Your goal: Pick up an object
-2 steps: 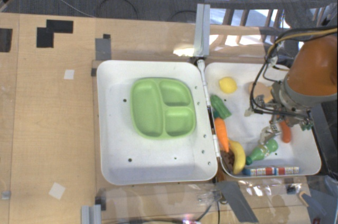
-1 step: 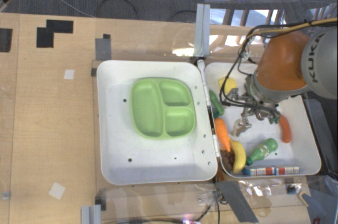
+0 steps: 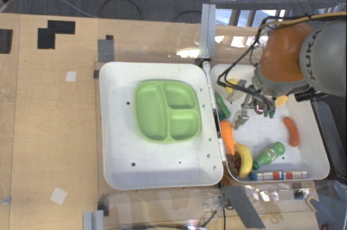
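A flat, multicoloured packet point(image 3: 279, 175) lay along the near wall of the right bin point(image 3: 321, 166), at its right end. Just beyond it a green bottle point(image 3: 269, 154) rested on its side, tilted, and to its left a banana point(image 3: 244, 159) curved beside a dark brown lump point(image 3: 233, 161) in the near left corner. An orange carrot point(image 3: 227, 136) lay lengthwise against the left wall, its near tip touching the banana. Toward the right wall, well apart from these, an orange-red sausage point(image 3: 291, 131) lay on bare white floor. A green vegetable point(image 3: 222, 106) lay farther along the left wall, past the carrot.

The end effector point(image 3: 255, 109) hung above the middle of the right bin, its metal fingers point(image 3: 242, 116) pointing down toward the bin floor with a narrow gap between them and nothing held. Yellow items showed on either side of it, one point(image 3: 233, 84) on the far left and one point(image 3: 282, 99) on the right, both partly hidden by the wrist. The arm point(image 3: 303, 55), grey with an orange band, covered the bin's far right part.

In the left bin point(image 3: 116, 164) sat a light green divided plate point(image 3: 166, 110) with three compartments, near the centre. The wooden worktop point(image 3: 49, 131) stretched away to the left.
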### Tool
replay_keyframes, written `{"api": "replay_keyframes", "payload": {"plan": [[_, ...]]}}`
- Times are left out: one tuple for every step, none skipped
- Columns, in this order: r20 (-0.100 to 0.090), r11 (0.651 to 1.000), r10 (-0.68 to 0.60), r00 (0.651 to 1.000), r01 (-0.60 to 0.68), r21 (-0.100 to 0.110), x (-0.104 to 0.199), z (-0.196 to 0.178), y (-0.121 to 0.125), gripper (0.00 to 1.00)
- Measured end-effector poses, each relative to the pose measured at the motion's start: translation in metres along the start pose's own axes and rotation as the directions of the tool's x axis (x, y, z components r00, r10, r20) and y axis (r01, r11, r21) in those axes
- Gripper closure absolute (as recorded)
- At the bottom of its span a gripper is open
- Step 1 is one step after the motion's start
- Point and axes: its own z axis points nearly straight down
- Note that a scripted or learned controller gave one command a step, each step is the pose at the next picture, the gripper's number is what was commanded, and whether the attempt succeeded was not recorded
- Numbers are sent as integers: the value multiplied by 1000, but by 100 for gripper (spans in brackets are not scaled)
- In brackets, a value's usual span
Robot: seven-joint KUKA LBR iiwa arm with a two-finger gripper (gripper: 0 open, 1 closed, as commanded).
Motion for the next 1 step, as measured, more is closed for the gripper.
{"api": "replay_keyframes", "payload": {"plan": [[4,980,198,980,-198,-1,66,-2,-10,0]]}}
